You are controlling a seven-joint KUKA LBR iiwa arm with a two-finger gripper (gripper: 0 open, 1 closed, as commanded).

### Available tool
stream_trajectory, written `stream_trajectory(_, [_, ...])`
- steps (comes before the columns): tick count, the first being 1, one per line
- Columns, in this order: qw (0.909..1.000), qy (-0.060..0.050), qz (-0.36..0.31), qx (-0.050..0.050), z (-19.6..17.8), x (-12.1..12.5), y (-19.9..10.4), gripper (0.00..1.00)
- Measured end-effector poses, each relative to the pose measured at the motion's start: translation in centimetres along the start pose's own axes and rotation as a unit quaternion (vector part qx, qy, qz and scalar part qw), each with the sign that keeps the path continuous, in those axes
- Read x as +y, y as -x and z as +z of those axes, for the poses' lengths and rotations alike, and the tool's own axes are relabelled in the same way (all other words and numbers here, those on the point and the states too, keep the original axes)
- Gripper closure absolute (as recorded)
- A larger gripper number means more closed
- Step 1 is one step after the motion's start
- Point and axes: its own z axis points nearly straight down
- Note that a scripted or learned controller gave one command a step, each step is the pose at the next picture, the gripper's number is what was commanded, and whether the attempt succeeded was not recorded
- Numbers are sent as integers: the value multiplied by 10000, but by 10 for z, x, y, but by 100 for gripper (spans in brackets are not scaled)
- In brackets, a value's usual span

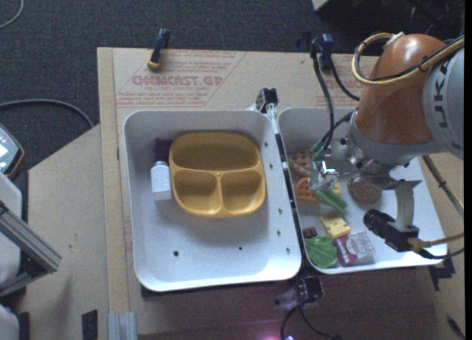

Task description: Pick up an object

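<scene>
The gripper (pixel 324 178) hangs low over the left part of the right bin (pixel 428 254), above a heap of toy food: a waffle (pixel 300 161), an orange piece (pixel 304 189) and a green pod (pixel 332 200). Whether it is open or closed I cannot tell.

To pick well, it should drop straight onto one piece, likely the pod or orange piece just beneath, and close around its narrow side.

The crowding is the hazard; neighbours touch. Near the bin's front edge lie a cheese wedge (pixel 335 226), a green leaf (pixel 321 251) and a pink packet (pixel 356 248). The left bin (pixel 214 257) carries a yellow tray (pixel 217 172) and white bottle (pixel 161 181).
</scene>
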Motion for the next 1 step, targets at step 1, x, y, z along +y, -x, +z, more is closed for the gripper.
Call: stream_trajectory(1, [10000,26,8,-9,-1,6,7,100])
